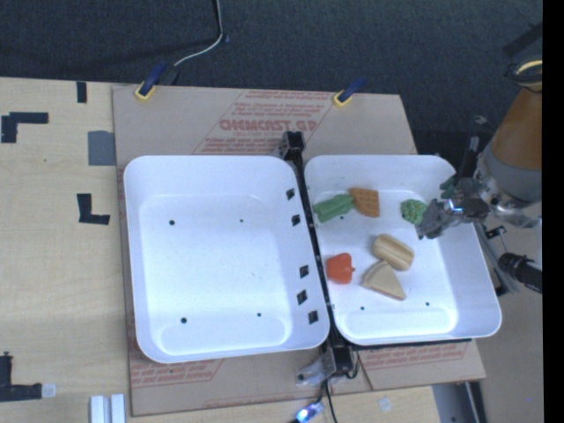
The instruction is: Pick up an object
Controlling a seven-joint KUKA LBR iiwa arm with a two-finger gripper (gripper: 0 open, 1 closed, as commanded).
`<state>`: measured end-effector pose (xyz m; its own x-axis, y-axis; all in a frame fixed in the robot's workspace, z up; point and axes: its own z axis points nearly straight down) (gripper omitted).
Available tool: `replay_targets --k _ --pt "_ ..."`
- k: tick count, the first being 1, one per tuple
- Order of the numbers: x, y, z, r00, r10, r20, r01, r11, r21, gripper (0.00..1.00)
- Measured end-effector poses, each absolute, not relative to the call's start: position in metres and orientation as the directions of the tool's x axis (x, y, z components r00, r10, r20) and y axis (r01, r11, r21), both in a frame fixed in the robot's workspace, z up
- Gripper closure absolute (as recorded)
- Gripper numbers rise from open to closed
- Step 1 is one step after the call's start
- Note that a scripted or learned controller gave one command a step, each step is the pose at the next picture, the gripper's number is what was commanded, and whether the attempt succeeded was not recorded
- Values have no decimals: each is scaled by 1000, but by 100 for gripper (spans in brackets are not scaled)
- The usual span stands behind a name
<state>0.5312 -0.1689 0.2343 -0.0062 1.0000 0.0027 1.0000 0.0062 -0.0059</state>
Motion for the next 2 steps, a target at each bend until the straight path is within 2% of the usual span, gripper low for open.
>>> replay_targets --k 1,2 --pt "585 -154 125 -4 1000 2 1000 4 -8 100" --pt "651 -119 222 -7 1000 -2 1000 7 10 100"
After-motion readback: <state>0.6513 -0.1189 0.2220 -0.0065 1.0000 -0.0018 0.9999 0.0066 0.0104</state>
